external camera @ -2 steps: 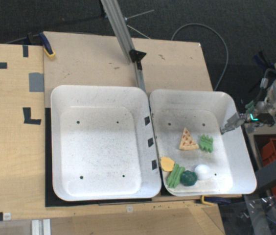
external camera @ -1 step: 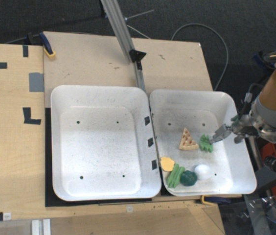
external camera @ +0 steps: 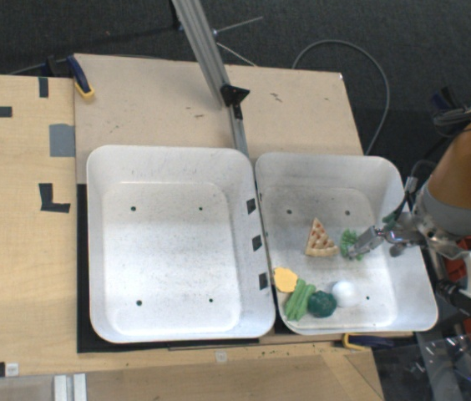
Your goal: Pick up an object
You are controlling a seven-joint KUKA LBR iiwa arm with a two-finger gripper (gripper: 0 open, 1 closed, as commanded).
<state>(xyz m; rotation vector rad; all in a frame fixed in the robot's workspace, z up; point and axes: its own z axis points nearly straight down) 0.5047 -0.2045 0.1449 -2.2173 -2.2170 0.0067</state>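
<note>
The tool sits low in the right-hand shallow white plastic bin, near its right wall, closed on a small green leafy toy, which shows between its tips. Only the toy's edge seems pinched, so it may slip out on lifting. The tan waffle-patterned wedge lies just beside it and could be nudged. Toward the bin's near edge cluster a white ball, a dark green lump, a light green pod and an orange piece.
</note>
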